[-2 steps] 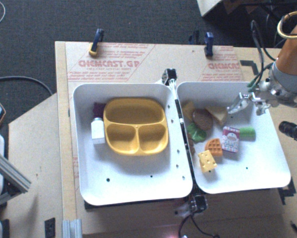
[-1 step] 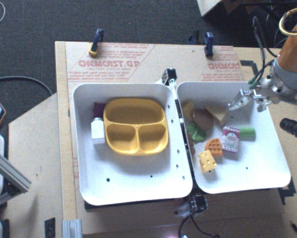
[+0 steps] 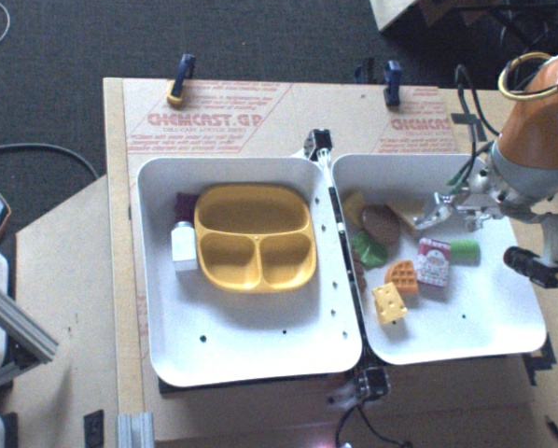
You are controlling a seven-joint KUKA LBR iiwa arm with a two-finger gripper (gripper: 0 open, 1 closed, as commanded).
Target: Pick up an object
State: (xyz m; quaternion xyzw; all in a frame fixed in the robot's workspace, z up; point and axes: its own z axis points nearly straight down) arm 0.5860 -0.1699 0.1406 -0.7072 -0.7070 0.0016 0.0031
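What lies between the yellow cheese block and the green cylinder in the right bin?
In the camera view, the waffle piece and the pink carton lie between the cheese block and the green cylinder.

1. The arm (image 3: 538,129) is cut off by the right edge, well right of the yellow tray (image 3: 255,236).
2. A dark object (image 3: 185,203) at the tray's left edge is partly hidden behind it.
3. The gripper (image 3: 447,208), far right of the tray, is too small to read.
4. The print on the pink carton (image 3: 434,262), right of the tray, is illegible.
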